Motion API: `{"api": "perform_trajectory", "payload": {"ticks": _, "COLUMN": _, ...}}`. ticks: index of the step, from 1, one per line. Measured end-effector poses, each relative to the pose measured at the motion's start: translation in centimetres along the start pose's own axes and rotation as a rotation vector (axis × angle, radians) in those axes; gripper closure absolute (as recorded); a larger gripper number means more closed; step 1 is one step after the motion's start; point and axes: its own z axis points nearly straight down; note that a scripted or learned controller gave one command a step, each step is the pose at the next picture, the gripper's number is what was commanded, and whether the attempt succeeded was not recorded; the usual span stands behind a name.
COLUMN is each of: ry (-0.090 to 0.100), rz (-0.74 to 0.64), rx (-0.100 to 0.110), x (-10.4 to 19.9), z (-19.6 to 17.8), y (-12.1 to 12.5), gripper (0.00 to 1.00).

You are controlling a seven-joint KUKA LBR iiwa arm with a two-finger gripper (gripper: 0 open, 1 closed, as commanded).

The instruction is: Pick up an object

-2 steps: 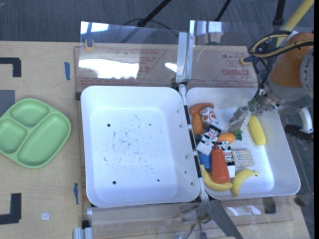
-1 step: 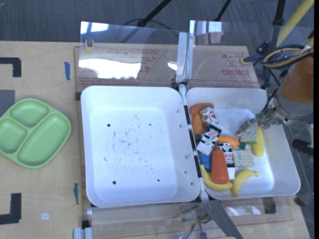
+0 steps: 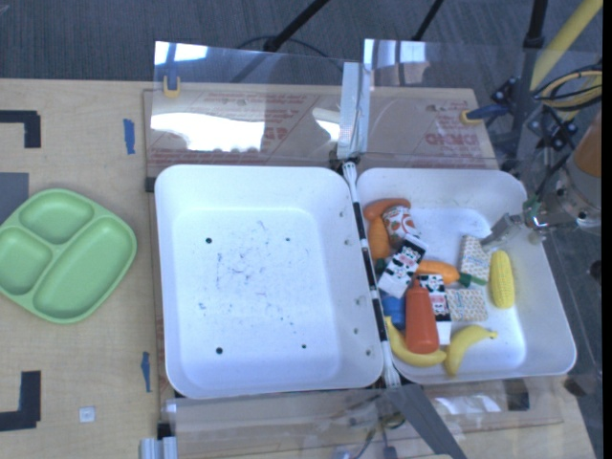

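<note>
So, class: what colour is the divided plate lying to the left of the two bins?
Light green; the divided plate shows best in the camera view.

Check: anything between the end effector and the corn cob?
Camera view: only bare white bin floor separates the end effector from the corn cob just below it; a patterned sponge sits beside.

Toys (image 3: 421,290) in right bin (image 3: 550,342) (heaped leftward)
</note>
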Motion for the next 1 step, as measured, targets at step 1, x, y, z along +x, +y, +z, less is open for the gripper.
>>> {"api": "perform_trajectory", "payload": {"ticks": 1, "ry": 0.000, "rz": -0.037, "rx": 0.000, "x": 4.15, "z": 5.77, "y": -2.19, "gripper": 0.00}}
